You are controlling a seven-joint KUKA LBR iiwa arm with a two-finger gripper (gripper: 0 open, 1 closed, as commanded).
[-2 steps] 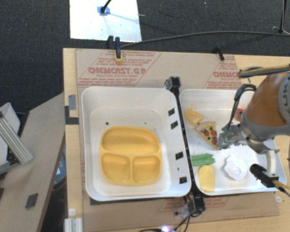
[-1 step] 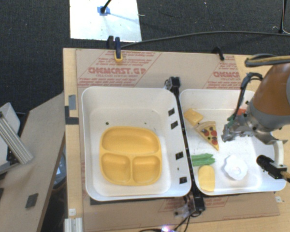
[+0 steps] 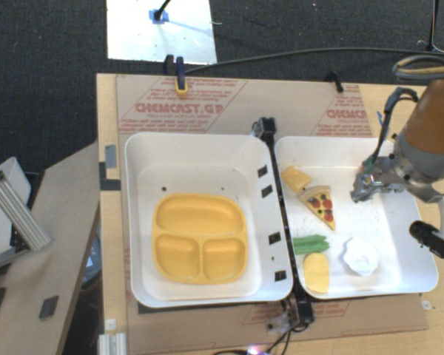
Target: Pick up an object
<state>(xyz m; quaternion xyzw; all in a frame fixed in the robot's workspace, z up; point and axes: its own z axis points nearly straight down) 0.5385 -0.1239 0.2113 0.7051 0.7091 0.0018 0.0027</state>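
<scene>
The gripper (image 3: 361, 188) hangs over the right-hand shallow white plastic bin (image 3: 422, 261), toward that bin's far right part. No object is seen between it and the bin floor. Whether it is open or closed cannot be told at this resolution; the metal parts at its tip blur together.

Nothing appears lifted. All candidate objects lie on the floor of the right-hand bin, each apart from the gripper:
- a triangular toy pizza slice with red toppings (image 3: 320, 203), nearest, toward the bin's left wall;
- a yellow wedge-shaped block resembling cheese (image 3: 296, 177), beyond the slice, close to the left wall;
- a small white rounded object (image 3: 360, 256), toward the bin's near edge;
- a green bean-like strip (image 3: 310, 242) and a pale yellow oval piece (image 3: 316, 271), at the bin's near left corner, just beside one another.

The left-hand white bin (image 3: 144, 165), adjoining the right-hand bin's left wall, holds a yellow three-compartment plastic tray (image 3: 200, 237).

Assessment: the pick is not yet accomplished. In my judgement the arm is at the approach stage. Descent onto an object, closure and lift all remain outstanding.
</scene>
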